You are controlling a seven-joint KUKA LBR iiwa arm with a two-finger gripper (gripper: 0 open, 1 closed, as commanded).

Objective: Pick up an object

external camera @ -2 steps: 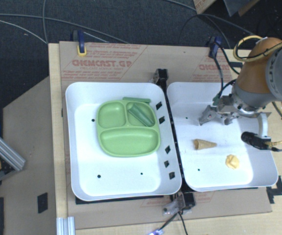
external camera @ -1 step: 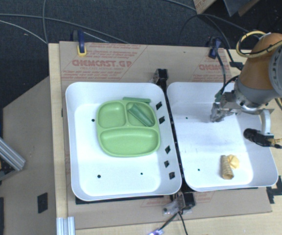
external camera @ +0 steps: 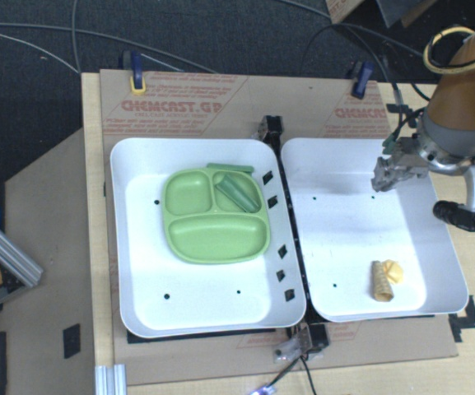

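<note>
A small tan and yellow object (external camera: 384, 279) lies near the front right corner of the right bin (external camera: 336, 220). My gripper (external camera: 385, 175) hangs over the back right part of that bin, well behind the object and apart from it. In the left bin (external camera: 138, 245) rests a green divided plate (external camera: 216, 218), with a darker green piece (external camera: 237, 191) lying in its back right compartment.
The arm (external camera: 459, 97) comes in from the right over the right bin's far edge. Black clips (external camera: 272, 128) join the two bins along the middle seam. Blue clamps (external camera: 137, 70) hold the board at the back. Cables run across the dark floor behind.
</note>
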